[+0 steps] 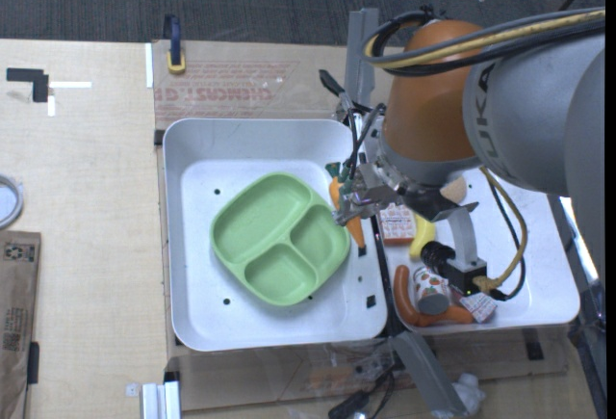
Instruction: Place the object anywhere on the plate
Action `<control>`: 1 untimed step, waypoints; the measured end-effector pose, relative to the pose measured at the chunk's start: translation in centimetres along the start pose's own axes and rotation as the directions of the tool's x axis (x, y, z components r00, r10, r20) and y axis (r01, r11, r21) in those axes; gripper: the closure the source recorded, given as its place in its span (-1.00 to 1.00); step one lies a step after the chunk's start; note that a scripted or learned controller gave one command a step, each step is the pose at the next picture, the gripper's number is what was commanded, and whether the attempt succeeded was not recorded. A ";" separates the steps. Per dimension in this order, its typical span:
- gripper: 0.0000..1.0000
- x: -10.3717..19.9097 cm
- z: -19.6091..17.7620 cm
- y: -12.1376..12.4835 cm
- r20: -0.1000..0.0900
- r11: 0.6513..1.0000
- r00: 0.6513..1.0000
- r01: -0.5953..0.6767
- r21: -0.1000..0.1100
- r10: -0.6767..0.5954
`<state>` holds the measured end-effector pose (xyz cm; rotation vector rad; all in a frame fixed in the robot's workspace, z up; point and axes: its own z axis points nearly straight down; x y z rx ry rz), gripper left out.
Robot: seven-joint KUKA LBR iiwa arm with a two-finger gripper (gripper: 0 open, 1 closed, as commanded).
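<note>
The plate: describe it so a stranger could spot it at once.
Find the left bin of the two white ones. The plate lies in its middle, just left of the gripper. It is pale green with three compartments, unlike the small packaged items in the right bin.

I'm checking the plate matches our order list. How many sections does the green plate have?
3. The green plate in the left bin has one large section on its upper left, one on the right, one at the bottom.
</note>
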<state>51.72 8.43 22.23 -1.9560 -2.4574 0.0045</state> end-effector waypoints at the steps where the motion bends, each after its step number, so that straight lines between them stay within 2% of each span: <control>1: -1.00 0.0 0.0 0.0 0.000 1.000 1.000 0.000 0.000 0.000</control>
